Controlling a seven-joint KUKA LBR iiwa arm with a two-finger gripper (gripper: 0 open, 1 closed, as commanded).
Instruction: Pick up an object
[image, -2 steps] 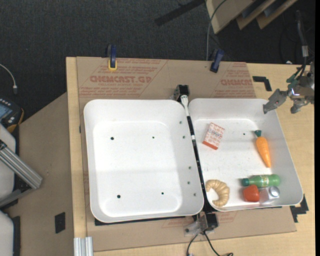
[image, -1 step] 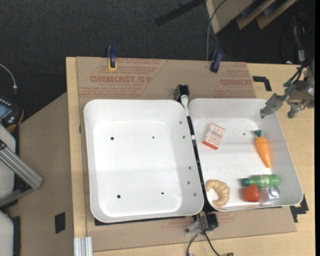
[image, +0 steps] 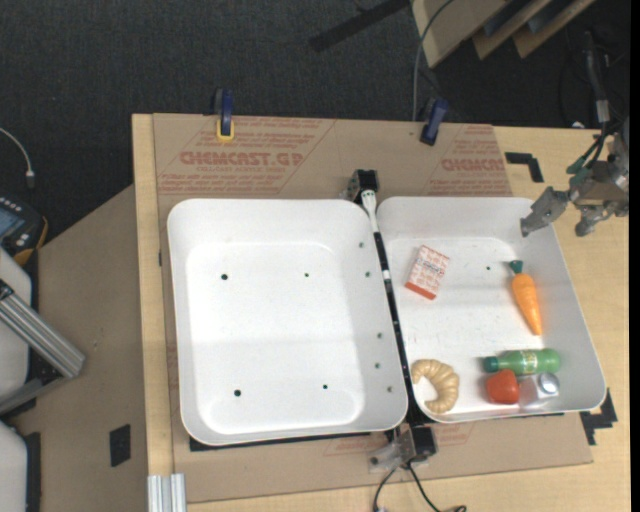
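- Gripper (image: 566, 212) sits at the right edge of view, over the upper right corner of the right bin (image: 470, 212). Above the rim, not down among the objects.
- Two fingers (image: 540, 212) visible, splayed apart with a clear gap between them. Nothing between them; they touch no object.
- Whether the lower fingertip touches the bin rim: cannot tell from this angle.
- Right bin holds all the loose items. Left bin (image: 190, 300) is a shallow white tray with four dark dots on its floor.
- Carrot (image: 526, 299), orange with a green top, lies lengthwise near the right wall of the right bin, below the gripper and apart from it. Nearest item to the tool.
- Small white-and-red packet (image: 428, 272) lies in the upper middle of the right bin, tilted, well apart from the carrot.
- Croissant-shaped piece (image: 437, 383), tan, curled, at the lower left corner of the right bin, close to the divider between bins.
- Green bottle (image: 522, 361) lies on its side near the lower right corner.
- Red item (image: 503, 386) just beneath the bottle, touching or nearly so; a silvery piece (image: 544, 386) just beside it on the right.
- Both bins rest on a brown board (image: 300, 150) with red lettering, clamped at the far edge by two blue clamps (image: 223, 106).
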